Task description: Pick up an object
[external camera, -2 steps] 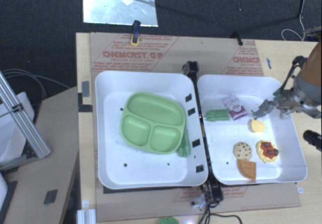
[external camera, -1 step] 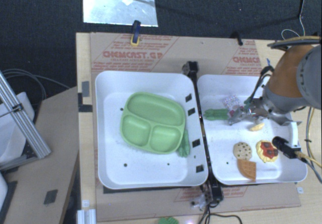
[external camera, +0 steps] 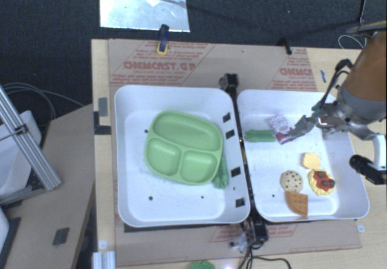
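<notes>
My gripper sits over the right bin, at about 10 o'clock from that bin's middle, with my arm coming in from 3 o'clock. Fingertips are right at the small printed packet, touching or overlapping its 4 o'clock corner. Can't tell whether my fingers are apart or together, and can't tell if the packet is between them.

Right bin contents:
- packet, upper left part of the bin.
- green pod-shaped piece just beside the packet at its 8 o'clock, lying flat, near the bin's left wall.
- yellow cheese-like chunk, at 5 o'clock from my gripper, apart from it.
- small pizza-like toy with red topping, just beside the chunk at 5 o'clock.
- cookie at 9 o'clock of the pizza toy, near it.
- orange-brown wedge touching or just below the cookie at 6 o'clock.

Left bin: green divided tray near the middle, slightly tilted; a green leafy piece at its 4 o'clock edge, by the bin's right wall.
</notes>
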Tool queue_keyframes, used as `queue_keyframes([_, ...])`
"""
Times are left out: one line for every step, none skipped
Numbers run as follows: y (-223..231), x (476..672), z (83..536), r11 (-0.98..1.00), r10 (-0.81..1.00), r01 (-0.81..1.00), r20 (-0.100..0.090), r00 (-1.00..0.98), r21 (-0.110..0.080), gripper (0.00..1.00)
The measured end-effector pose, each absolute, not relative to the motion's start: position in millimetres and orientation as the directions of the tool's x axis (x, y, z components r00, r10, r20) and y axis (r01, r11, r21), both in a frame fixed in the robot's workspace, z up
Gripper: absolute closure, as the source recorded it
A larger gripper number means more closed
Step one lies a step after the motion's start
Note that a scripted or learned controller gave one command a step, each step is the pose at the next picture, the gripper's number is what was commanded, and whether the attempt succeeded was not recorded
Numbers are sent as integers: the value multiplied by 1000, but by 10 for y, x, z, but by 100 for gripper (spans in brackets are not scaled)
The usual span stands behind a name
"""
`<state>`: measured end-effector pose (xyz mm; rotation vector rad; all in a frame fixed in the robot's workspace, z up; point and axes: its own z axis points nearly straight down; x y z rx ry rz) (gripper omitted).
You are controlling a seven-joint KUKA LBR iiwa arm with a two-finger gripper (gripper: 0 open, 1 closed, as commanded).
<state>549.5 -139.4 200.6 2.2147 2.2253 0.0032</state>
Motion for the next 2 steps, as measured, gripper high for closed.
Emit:
queue_keyframes([-938, 4851, 935, 2, 1000, 1000, 3, -2, -2, 0])
queue_keyframes([-383, 4880, 3482, 9, 1000, 1000, -1, -9, 12, 0])
